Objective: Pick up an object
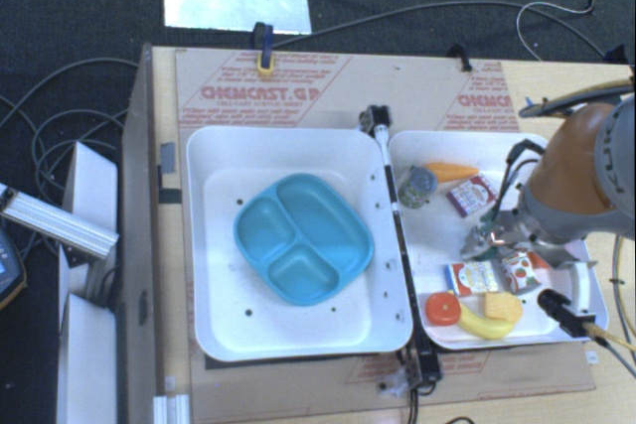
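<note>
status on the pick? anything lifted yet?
Done: the gripper is down in the right bin, over the small food packets. In hand: nothing visibly held; I can't tell how the jaws stand. Left: grasp and lift. The carrot, banana and tomato lie on the bin floor; the blue divided plate sits in the left bin.

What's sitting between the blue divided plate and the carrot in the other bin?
In the camera view, between the blue plate and the carrot run the two bins' adjoining rims, then a small grey round object just left of the carrot.
</note>
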Controlling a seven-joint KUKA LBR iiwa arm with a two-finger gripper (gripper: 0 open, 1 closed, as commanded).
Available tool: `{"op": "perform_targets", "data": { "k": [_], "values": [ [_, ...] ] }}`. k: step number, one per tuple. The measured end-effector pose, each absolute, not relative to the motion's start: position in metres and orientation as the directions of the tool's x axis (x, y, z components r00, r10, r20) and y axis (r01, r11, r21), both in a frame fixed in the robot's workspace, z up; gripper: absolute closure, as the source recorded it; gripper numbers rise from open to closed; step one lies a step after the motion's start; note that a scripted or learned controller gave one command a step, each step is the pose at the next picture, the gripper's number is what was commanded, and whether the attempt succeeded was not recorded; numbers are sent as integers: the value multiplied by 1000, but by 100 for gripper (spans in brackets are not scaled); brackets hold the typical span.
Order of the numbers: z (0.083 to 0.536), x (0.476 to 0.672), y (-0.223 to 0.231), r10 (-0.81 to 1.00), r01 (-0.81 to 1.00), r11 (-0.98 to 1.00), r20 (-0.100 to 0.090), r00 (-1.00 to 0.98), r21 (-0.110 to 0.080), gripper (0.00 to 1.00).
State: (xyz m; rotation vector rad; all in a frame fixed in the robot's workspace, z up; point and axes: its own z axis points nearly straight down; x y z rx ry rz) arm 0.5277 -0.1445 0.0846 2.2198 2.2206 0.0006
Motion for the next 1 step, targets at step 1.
{"op": "perform_targets", "data": {
  "k": [1],
  "values": [
    [185, 530, -69, 1000, 1000, 4, 1, -4, 4, 100]
  ]
}}
